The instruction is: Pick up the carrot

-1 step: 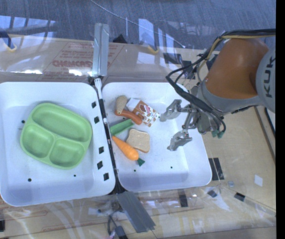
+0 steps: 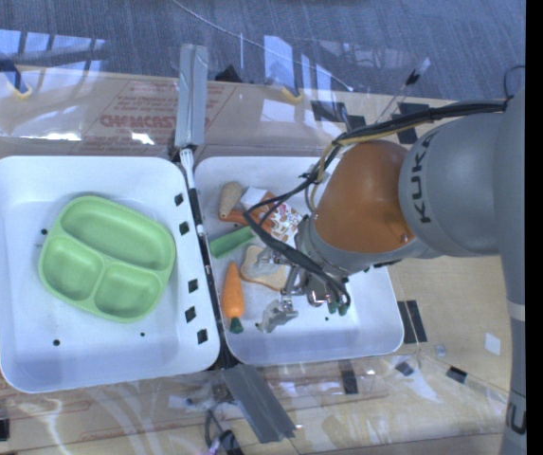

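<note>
Within the right bin (image 2: 385, 325) we count one carrot (image 2: 233, 294) beside the gripper (image 2: 276, 316); its grip state we cannot tell. One green divided plate (image 2: 107, 257) occupies the left bin (image 2: 15, 349).

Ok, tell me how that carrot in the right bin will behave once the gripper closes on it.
The carrot looks like a smooth, tapered toy, so it is probably stiff and light. Its round body may roll or squirt out of a two-finger pinch. It lies close to the right bin wall on the divider side, which may crowd the gripper.

Carrot (image 2: 233, 294) in right bin (image 2: 385, 325), left of claw (image 2: 275, 317).
</note>
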